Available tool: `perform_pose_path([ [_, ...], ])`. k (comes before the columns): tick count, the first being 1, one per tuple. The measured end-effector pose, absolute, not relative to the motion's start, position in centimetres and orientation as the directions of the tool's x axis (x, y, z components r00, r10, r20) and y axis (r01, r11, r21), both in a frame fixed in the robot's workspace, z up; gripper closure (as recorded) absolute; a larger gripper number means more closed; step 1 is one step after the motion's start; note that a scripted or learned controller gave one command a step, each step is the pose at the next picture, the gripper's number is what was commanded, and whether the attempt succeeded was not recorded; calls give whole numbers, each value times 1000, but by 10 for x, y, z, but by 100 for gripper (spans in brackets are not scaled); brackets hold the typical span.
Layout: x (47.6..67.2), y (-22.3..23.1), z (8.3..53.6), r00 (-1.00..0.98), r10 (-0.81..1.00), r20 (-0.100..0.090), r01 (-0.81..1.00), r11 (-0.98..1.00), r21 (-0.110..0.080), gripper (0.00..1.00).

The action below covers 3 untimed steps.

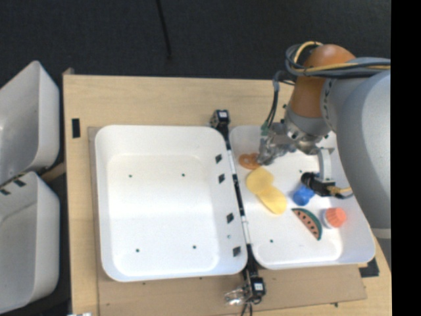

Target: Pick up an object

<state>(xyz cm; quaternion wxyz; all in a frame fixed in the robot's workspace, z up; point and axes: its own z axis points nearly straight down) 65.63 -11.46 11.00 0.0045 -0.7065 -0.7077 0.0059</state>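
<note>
My gripper (266, 155) reaches down into the far left part of the right bin (289, 255), right over a small orange piece (248, 161) that lies at its tip. A yellow block (267, 189) lies just in front of it, nearer the camera. Further right are a blue object (302, 195), a watermelon slice toy (308, 223) and a small orange-red object (335, 217). I see nothing between the gripper's tips from this angle.
The left bin (164, 199) sits beside the right one, split from it by a ridge with black clips (231, 176). The grey arm fills the right side above the right bin. Two white shapes stand off the bench at the far left.
</note>
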Motion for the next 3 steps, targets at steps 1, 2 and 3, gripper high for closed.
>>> perform_pose_path([
  [1,656,-115,110,-4,1000,-3,1000,4,-16,0],
  [2,592,-112,104,2,1000,-2,1000,-2,4,0],
  [3,531,-161,101,6,1000,-2,1000,-6,-3,0],
])
